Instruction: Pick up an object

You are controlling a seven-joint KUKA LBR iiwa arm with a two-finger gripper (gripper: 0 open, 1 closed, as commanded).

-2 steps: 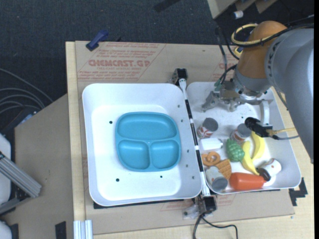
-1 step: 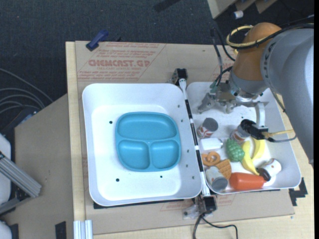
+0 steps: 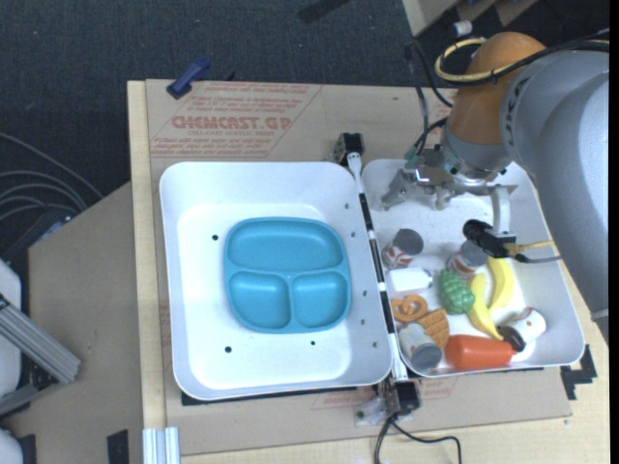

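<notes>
White plastic forms the two shallow bins that sit side by side on the tabletop (image 3: 242, 114), a pale board printed with red lettering. The left bin (image 3: 193, 201) holds a blue divided plate (image 3: 287, 272) with three compartments, lying flat near its centre. The right bin (image 3: 566, 332) holds the loose objects, gathered toward its near half: a yellow banana (image 3: 497, 293), a green toy vegetable (image 3: 456, 291) touching the banana's left side, an orange carrot-like piece (image 3: 478, 353) at the near wall, a pretzel-shaped item (image 3: 410, 308), a small grey cup (image 3: 419, 340) just beside the carrot piece, and a dark round can (image 3: 403, 245) close to the divider between the bins. The grey arm, with its orange band (image 3: 488, 85), reaches in from the right, and its end effector (image 3: 426, 184) hangs over the far end of the right bin, well apart from the banana and carrot piece (whether it is parted or closed cannot be told, and nothing is seen between its tips).
</notes>
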